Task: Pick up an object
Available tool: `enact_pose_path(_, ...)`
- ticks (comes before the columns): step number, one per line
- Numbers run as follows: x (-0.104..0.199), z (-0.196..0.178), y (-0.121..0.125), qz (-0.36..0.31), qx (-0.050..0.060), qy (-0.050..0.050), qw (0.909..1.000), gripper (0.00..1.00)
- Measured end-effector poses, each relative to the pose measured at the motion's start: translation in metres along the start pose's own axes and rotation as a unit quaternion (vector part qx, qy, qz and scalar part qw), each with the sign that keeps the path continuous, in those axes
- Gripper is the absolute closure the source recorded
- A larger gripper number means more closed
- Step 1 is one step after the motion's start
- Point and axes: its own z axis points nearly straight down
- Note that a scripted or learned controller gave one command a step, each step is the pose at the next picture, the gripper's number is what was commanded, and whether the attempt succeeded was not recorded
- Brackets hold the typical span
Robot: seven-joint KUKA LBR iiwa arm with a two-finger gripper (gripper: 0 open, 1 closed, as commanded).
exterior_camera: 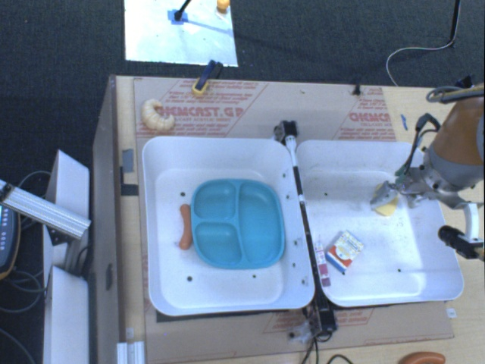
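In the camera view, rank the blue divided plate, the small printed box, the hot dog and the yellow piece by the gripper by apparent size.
1. blue divided plate
2. small printed box
3. hot dog, thin, roughly comparable to the box
4. yellow piece, partly hidden by the gripper, so unsure

Floor [61, 51]: dark carpet
Bench [227, 101]: brown printed cardboard top
Sheet [178, 21]: pale, on the floor

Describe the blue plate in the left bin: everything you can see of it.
The blue plate is a light teal, rounded rectangle that looks like smooth plastic. Raised ridges split it into three compartments: two across the far side and one wide one nearer the camera. It lies flat, right side up, near the middle of the left bin, slightly turned against the bin's walls. Nothing lies in its compartments. An orange sausage-shaped toy lies on the bin floor just off its left edge, close beside it.
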Motion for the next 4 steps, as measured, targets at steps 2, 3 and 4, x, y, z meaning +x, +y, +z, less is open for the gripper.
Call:
enact_pose_path(2,0.000,-0.018,0.002,0.000,0.000,0.000,1.0000,0.00)
enact_pose_path(3,0.000,-0.026,0.000,0.000,-0.001,0.000,1.0000,0.00)
enact_pose_path(4,0.000,-0.008,0.009,-0.001,-0.001,0.000,1.0000,0.00)
